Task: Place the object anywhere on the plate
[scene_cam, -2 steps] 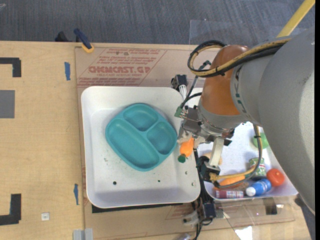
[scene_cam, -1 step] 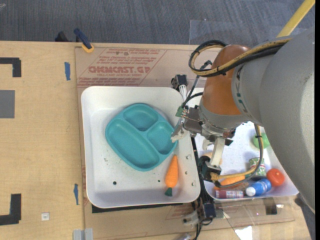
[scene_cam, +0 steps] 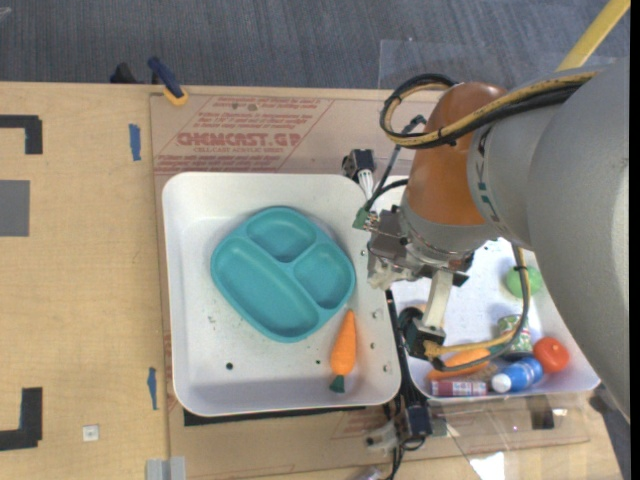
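A: Left bin (scene_cam: 190, 268)?
B: The plate (scene_cam: 283, 271) is sitting in its middle; the carrot (scene_cam: 344, 343) is lying just beside the plate's near right corner, on the bin floor, not on the plate.
A: Right bin (scene_cam: 560, 383)?
B: It's sitting beside the left bin on the table (scene_cam: 80, 268), holding a pile of small items (scene_cam: 495, 363) along its near edge. The arm (scene_cam: 470, 168) is hanging over the seam between the bins.
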`<state>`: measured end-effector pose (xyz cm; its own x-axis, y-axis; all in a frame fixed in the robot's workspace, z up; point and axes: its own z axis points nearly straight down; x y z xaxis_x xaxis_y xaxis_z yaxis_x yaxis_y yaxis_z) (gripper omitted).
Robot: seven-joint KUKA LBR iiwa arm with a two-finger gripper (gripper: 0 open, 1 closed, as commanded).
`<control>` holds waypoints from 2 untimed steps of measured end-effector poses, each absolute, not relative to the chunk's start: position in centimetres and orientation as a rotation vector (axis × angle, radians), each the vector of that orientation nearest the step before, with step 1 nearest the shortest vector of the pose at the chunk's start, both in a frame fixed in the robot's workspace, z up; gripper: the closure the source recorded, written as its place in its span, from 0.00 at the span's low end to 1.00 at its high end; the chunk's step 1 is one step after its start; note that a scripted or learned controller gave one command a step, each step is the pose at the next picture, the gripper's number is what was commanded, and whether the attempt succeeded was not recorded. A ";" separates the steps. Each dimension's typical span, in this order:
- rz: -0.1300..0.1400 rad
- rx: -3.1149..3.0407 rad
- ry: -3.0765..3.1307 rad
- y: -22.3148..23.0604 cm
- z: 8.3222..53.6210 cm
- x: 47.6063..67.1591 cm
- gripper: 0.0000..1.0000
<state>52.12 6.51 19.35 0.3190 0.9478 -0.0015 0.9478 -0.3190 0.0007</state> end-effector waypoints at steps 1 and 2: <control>-0.002 2.546 1.835 6.6 20.3 52.2 1.00; -0.005 2.267 2.179 11.5 20.9 51.5 1.00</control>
